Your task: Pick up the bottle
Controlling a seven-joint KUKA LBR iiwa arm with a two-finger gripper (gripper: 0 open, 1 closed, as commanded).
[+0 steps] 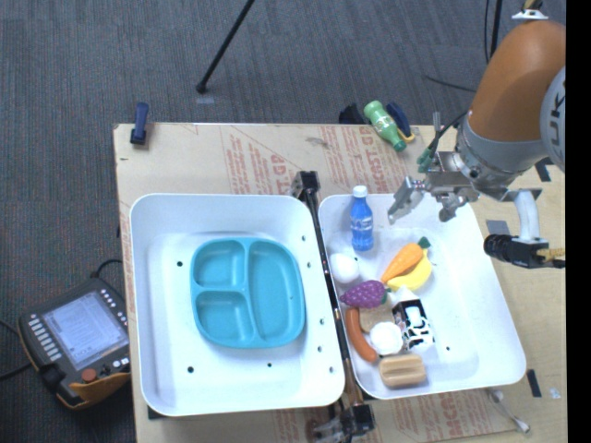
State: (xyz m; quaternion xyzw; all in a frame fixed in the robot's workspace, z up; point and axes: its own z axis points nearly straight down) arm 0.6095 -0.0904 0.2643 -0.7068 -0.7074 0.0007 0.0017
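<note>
A small blue bottle (pixel 361 220) with a white cap stands upright near the back left corner of the right bin (pixel 480 335). My gripper (pixel 427 206) hangs above the back of that bin, to the right of the bottle and apart from it. Its two fingers (pixel 404 201) are spread, with nothing between them.
Toy food lies in the right bin: a white egg (pixel 344 268), purple grapes (pixel 364 293), a carrot (pixel 404 260), a banana (pixel 413 277), a sausage (pixel 360 334), a bread piece (pixel 402 370). The left bin (pixel 162 247) holds a teal divided plate (pixel 247 291). A green bottle (pixel 383 124) lies behind on the bench.
</note>
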